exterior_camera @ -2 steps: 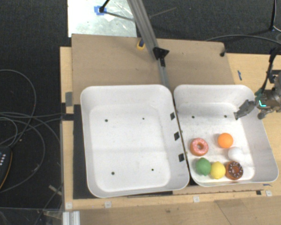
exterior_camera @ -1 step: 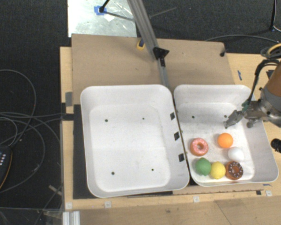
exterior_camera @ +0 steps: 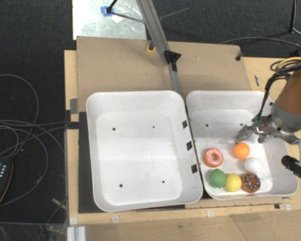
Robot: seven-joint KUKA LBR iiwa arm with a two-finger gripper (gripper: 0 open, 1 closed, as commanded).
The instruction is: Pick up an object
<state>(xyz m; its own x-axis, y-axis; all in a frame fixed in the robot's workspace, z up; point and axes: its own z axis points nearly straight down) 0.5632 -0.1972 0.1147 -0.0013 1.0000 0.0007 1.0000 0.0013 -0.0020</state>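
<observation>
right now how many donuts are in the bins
2, both in the right bin: a pink-frosted donut near its left wall, and a chocolate donut at the front edge, right of the yellow ball.

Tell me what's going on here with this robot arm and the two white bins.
The arm's gripper is low in the right bin, just above an orange ball. Nothing is visibly held. Beside the ball lie a pink donut, a white ball, a green ball, a yellow ball and a chocolate donut. The left bin sits alongside.
</observation>
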